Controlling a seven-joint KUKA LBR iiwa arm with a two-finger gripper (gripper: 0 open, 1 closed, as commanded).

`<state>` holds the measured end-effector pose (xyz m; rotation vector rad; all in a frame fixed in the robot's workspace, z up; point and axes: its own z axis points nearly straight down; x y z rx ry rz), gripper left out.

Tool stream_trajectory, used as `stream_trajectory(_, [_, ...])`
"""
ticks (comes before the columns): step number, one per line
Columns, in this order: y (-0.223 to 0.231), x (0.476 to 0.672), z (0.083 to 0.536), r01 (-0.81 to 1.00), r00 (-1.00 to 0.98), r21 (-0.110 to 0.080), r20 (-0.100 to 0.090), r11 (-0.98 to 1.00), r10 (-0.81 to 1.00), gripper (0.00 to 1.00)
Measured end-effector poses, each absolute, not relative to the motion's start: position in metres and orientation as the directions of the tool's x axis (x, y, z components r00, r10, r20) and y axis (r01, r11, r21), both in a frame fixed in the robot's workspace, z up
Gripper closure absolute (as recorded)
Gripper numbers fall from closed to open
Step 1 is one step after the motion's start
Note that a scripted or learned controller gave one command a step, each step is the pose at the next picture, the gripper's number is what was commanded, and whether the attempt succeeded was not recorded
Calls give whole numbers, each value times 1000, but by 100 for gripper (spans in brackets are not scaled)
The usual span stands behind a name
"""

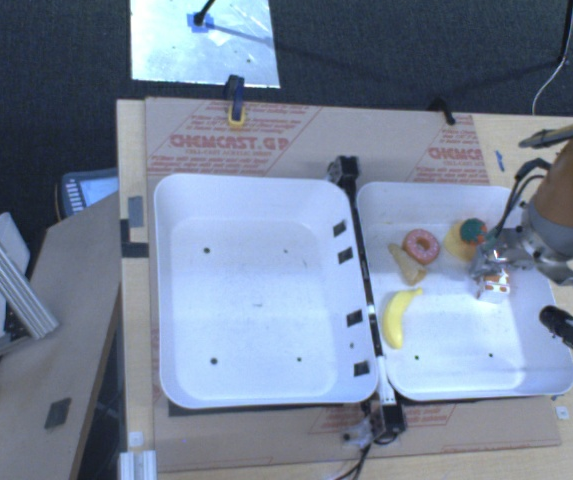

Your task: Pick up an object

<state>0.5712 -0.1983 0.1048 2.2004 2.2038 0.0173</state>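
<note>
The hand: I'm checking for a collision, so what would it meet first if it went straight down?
Probably the small white and orange object just under the hand; depth is unclear.

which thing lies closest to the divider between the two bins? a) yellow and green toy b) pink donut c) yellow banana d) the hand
c, the yellow banana lies in the right bin beside the divider, while the pink donut sits farther right.

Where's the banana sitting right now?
The banana lies in the right bin, near its left wall, just below the donut and left of the end effector.
</note>
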Motion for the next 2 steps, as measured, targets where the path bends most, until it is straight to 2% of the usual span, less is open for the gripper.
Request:
stream_trajectory(1, [-189,573,105,1000,-5,30,-6,5,1000,100])
stream_trajectory(2, [-161,563,87,1000,-8,9,-1,8,1000,100])
